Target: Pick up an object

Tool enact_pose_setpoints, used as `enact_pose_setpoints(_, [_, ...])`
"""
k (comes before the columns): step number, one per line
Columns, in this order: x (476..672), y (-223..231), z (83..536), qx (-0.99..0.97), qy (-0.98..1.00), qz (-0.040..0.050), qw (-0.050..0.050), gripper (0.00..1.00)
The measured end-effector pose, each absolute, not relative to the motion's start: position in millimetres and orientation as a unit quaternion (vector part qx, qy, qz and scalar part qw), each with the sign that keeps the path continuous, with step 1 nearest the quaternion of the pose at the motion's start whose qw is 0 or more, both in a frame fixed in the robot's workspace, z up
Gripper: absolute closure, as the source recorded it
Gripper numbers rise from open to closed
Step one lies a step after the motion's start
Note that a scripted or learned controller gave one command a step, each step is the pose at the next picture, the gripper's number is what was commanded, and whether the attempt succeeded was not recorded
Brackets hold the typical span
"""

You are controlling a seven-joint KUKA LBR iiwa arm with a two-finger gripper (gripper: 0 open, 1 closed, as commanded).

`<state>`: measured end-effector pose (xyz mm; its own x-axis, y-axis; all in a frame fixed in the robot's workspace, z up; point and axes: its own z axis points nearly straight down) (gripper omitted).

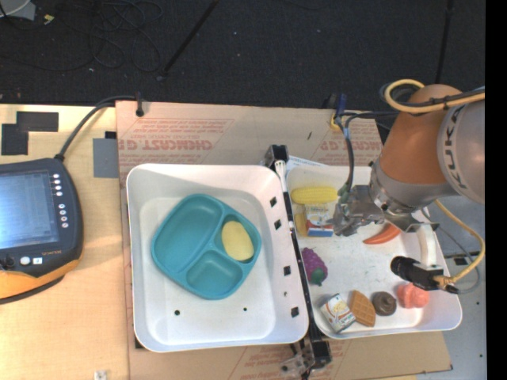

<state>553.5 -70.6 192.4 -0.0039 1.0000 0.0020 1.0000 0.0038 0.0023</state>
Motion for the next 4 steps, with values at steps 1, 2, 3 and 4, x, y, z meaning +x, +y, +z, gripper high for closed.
enact_pose_setpoints(1, [562.5,-52.6,187.0,0.707,0.708,-0.0006,-0.001,1.00])
enact_pose_setpoints(2, [542.4,-114.0,230.3,0.708,0.706,-0.0005,0.001,1.00])
enact_pose_setpoints(3, [540.2,-97.3,191.9,0.707,0.707,-0.0017,-0.003,1.00])
enact_pose_setpoints(4, [507.2,-54.1,186.4,0.706,0.708,-0.0013,-0.004,1.00])
